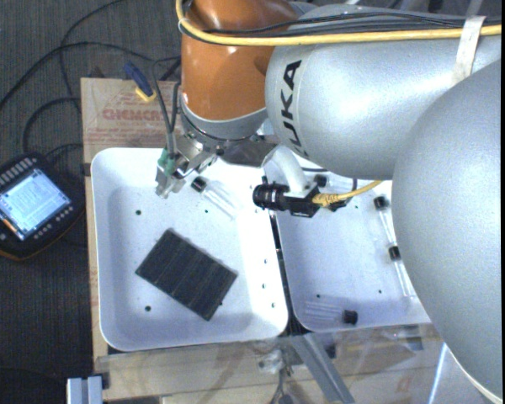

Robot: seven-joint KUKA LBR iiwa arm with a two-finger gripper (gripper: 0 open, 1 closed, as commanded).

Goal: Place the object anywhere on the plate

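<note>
The plate (187, 273) is a dark ribbed rectangle lying at a slant on the floor of the left bin (118, 225). My gripper (168, 178) hangs over the back of that bin, above and to the left of the plate, under the orange wrist band (227, 49). Just right of the gripper a small clear tube with a black cap (209, 192) lies on the bin floor. Whether anything sits in the gripper is too small to tell.
The right bin (337, 301) holds clear tubes with black caps (393, 251) near its right side and a small black piece (349, 316) at the front. The grey arm covers the upper right. A handheld controller (27, 202) lies left of the bench.
</note>
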